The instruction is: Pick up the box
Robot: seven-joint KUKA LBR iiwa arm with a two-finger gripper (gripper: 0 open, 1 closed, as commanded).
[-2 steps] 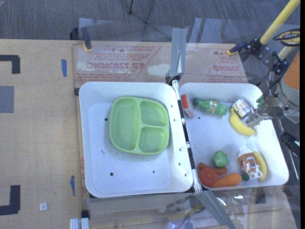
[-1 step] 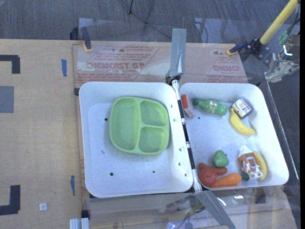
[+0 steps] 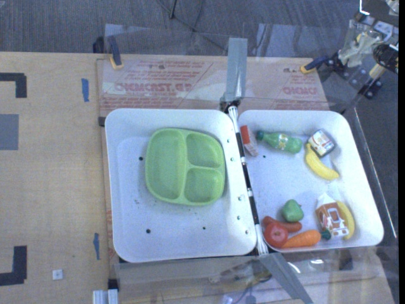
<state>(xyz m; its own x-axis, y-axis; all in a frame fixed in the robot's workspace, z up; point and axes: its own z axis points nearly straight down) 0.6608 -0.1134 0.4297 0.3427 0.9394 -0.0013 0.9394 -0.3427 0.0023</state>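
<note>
An orange and white box (image 3: 330,218) lies flat in the right bin (image 3: 361,170), near its front right corner. A yellow banana (image 3: 347,219) rests along the box's right side. A smaller brown, white and red packet (image 3: 321,142) sits at the bin's far right, beside another banana (image 3: 319,164). My gripper (image 3: 369,40) is at the top right of the camera view, beyond the right bin's far corner and well away from the box. Nothing is seen in it.
The right bin also holds a green bottle (image 3: 279,142), a green pepper (image 3: 292,211), a red tomato (image 3: 276,233), a carrot (image 3: 302,239) and a small red item (image 3: 247,141) by the divider. A green divided plate (image 3: 185,166) lies in the left bin (image 3: 126,233).
</note>
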